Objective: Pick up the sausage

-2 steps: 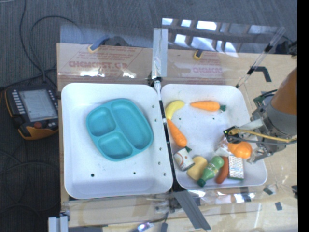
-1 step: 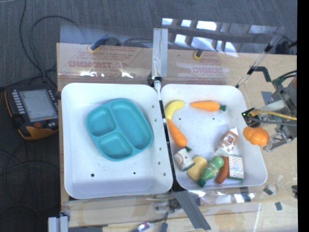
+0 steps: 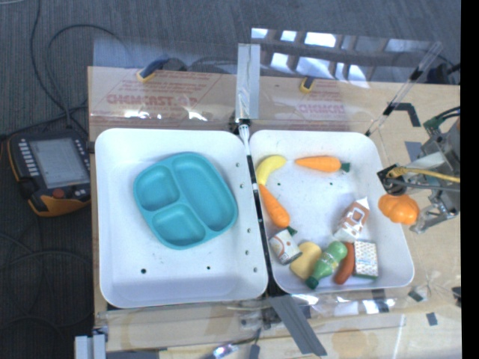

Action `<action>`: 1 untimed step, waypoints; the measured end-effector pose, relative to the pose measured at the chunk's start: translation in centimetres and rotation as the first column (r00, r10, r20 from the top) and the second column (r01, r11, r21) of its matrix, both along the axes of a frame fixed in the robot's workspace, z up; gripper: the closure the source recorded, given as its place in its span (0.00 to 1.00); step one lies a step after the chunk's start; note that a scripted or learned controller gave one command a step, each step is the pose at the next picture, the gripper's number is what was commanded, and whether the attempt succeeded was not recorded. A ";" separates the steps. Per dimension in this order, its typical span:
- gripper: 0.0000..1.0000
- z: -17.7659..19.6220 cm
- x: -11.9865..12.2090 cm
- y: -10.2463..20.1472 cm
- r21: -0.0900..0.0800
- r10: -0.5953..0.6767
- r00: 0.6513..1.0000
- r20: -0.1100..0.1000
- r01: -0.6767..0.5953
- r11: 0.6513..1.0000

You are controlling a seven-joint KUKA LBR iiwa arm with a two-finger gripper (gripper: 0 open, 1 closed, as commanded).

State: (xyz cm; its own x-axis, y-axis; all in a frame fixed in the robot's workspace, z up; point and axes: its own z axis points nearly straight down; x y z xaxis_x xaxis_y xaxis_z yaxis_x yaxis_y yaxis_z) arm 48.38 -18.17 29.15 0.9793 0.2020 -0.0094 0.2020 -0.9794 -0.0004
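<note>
At the near edge of the wooden table (image 3: 441, 275), the left shallow white plastic bin (image 3: 120, 275) carries a turquoise divided plastic plate (image 3: 185, 199). In the right white bin (image 3: 389, 275), from left to right, lie a yellow banana (image 3: 268, 169), an orange carrot (image 3: 275, 207), a second carrot (image 3: 320, 164), a green bottle-shaped toy (image 3: 326, 263), then the reddish-brown sausage (image 3: 344, 268), near the front wall, touching a small patterned box (image 3: 365, 258). The end effector (image 3: 419, 176) is at the far right, outside the bin; how far open it is I cannot tell.
</note>
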 end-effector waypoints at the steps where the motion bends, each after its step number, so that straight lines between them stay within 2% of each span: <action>1: 1.00 5.7 3.6 1.0 0.000 -0.002 1.000 0.005 0.002 1.000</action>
State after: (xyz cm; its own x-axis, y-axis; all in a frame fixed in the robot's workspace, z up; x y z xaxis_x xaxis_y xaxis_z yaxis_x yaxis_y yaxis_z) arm 51.95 -17.18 34.86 0.9797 0.2003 -0.0042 0.2003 -0.9797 0.0009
